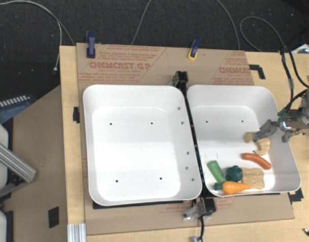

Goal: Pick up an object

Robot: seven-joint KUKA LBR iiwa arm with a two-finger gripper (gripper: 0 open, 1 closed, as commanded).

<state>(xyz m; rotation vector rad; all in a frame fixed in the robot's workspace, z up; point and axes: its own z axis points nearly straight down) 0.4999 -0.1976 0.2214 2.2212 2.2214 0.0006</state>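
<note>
The right bin (230, 105) holds several toy foods in its near right corner. A red sausage (256, 160) lies beside a tan, bread-like piece (263, 145). Nearer the front sit a green cucumber (216, 170), a dark green lump (235, 173), a tan cracker (254, 178) and an orange carrot (236, 187). My gripper (274, 132) reaches in over the bin's right wall, low, just above the tan piece. Its fingers are spread and nothing sits between them. The left finger (264, 130) points down toward the tan piece.
The left bin (139, 145) lies alongside, separated by a black divider strip (191, 135). Both rest on a cardboard sheet (124, 59) held by clamps (90, 43) at the back. Cables (291, 79) hang near the arm at the right.
</note>
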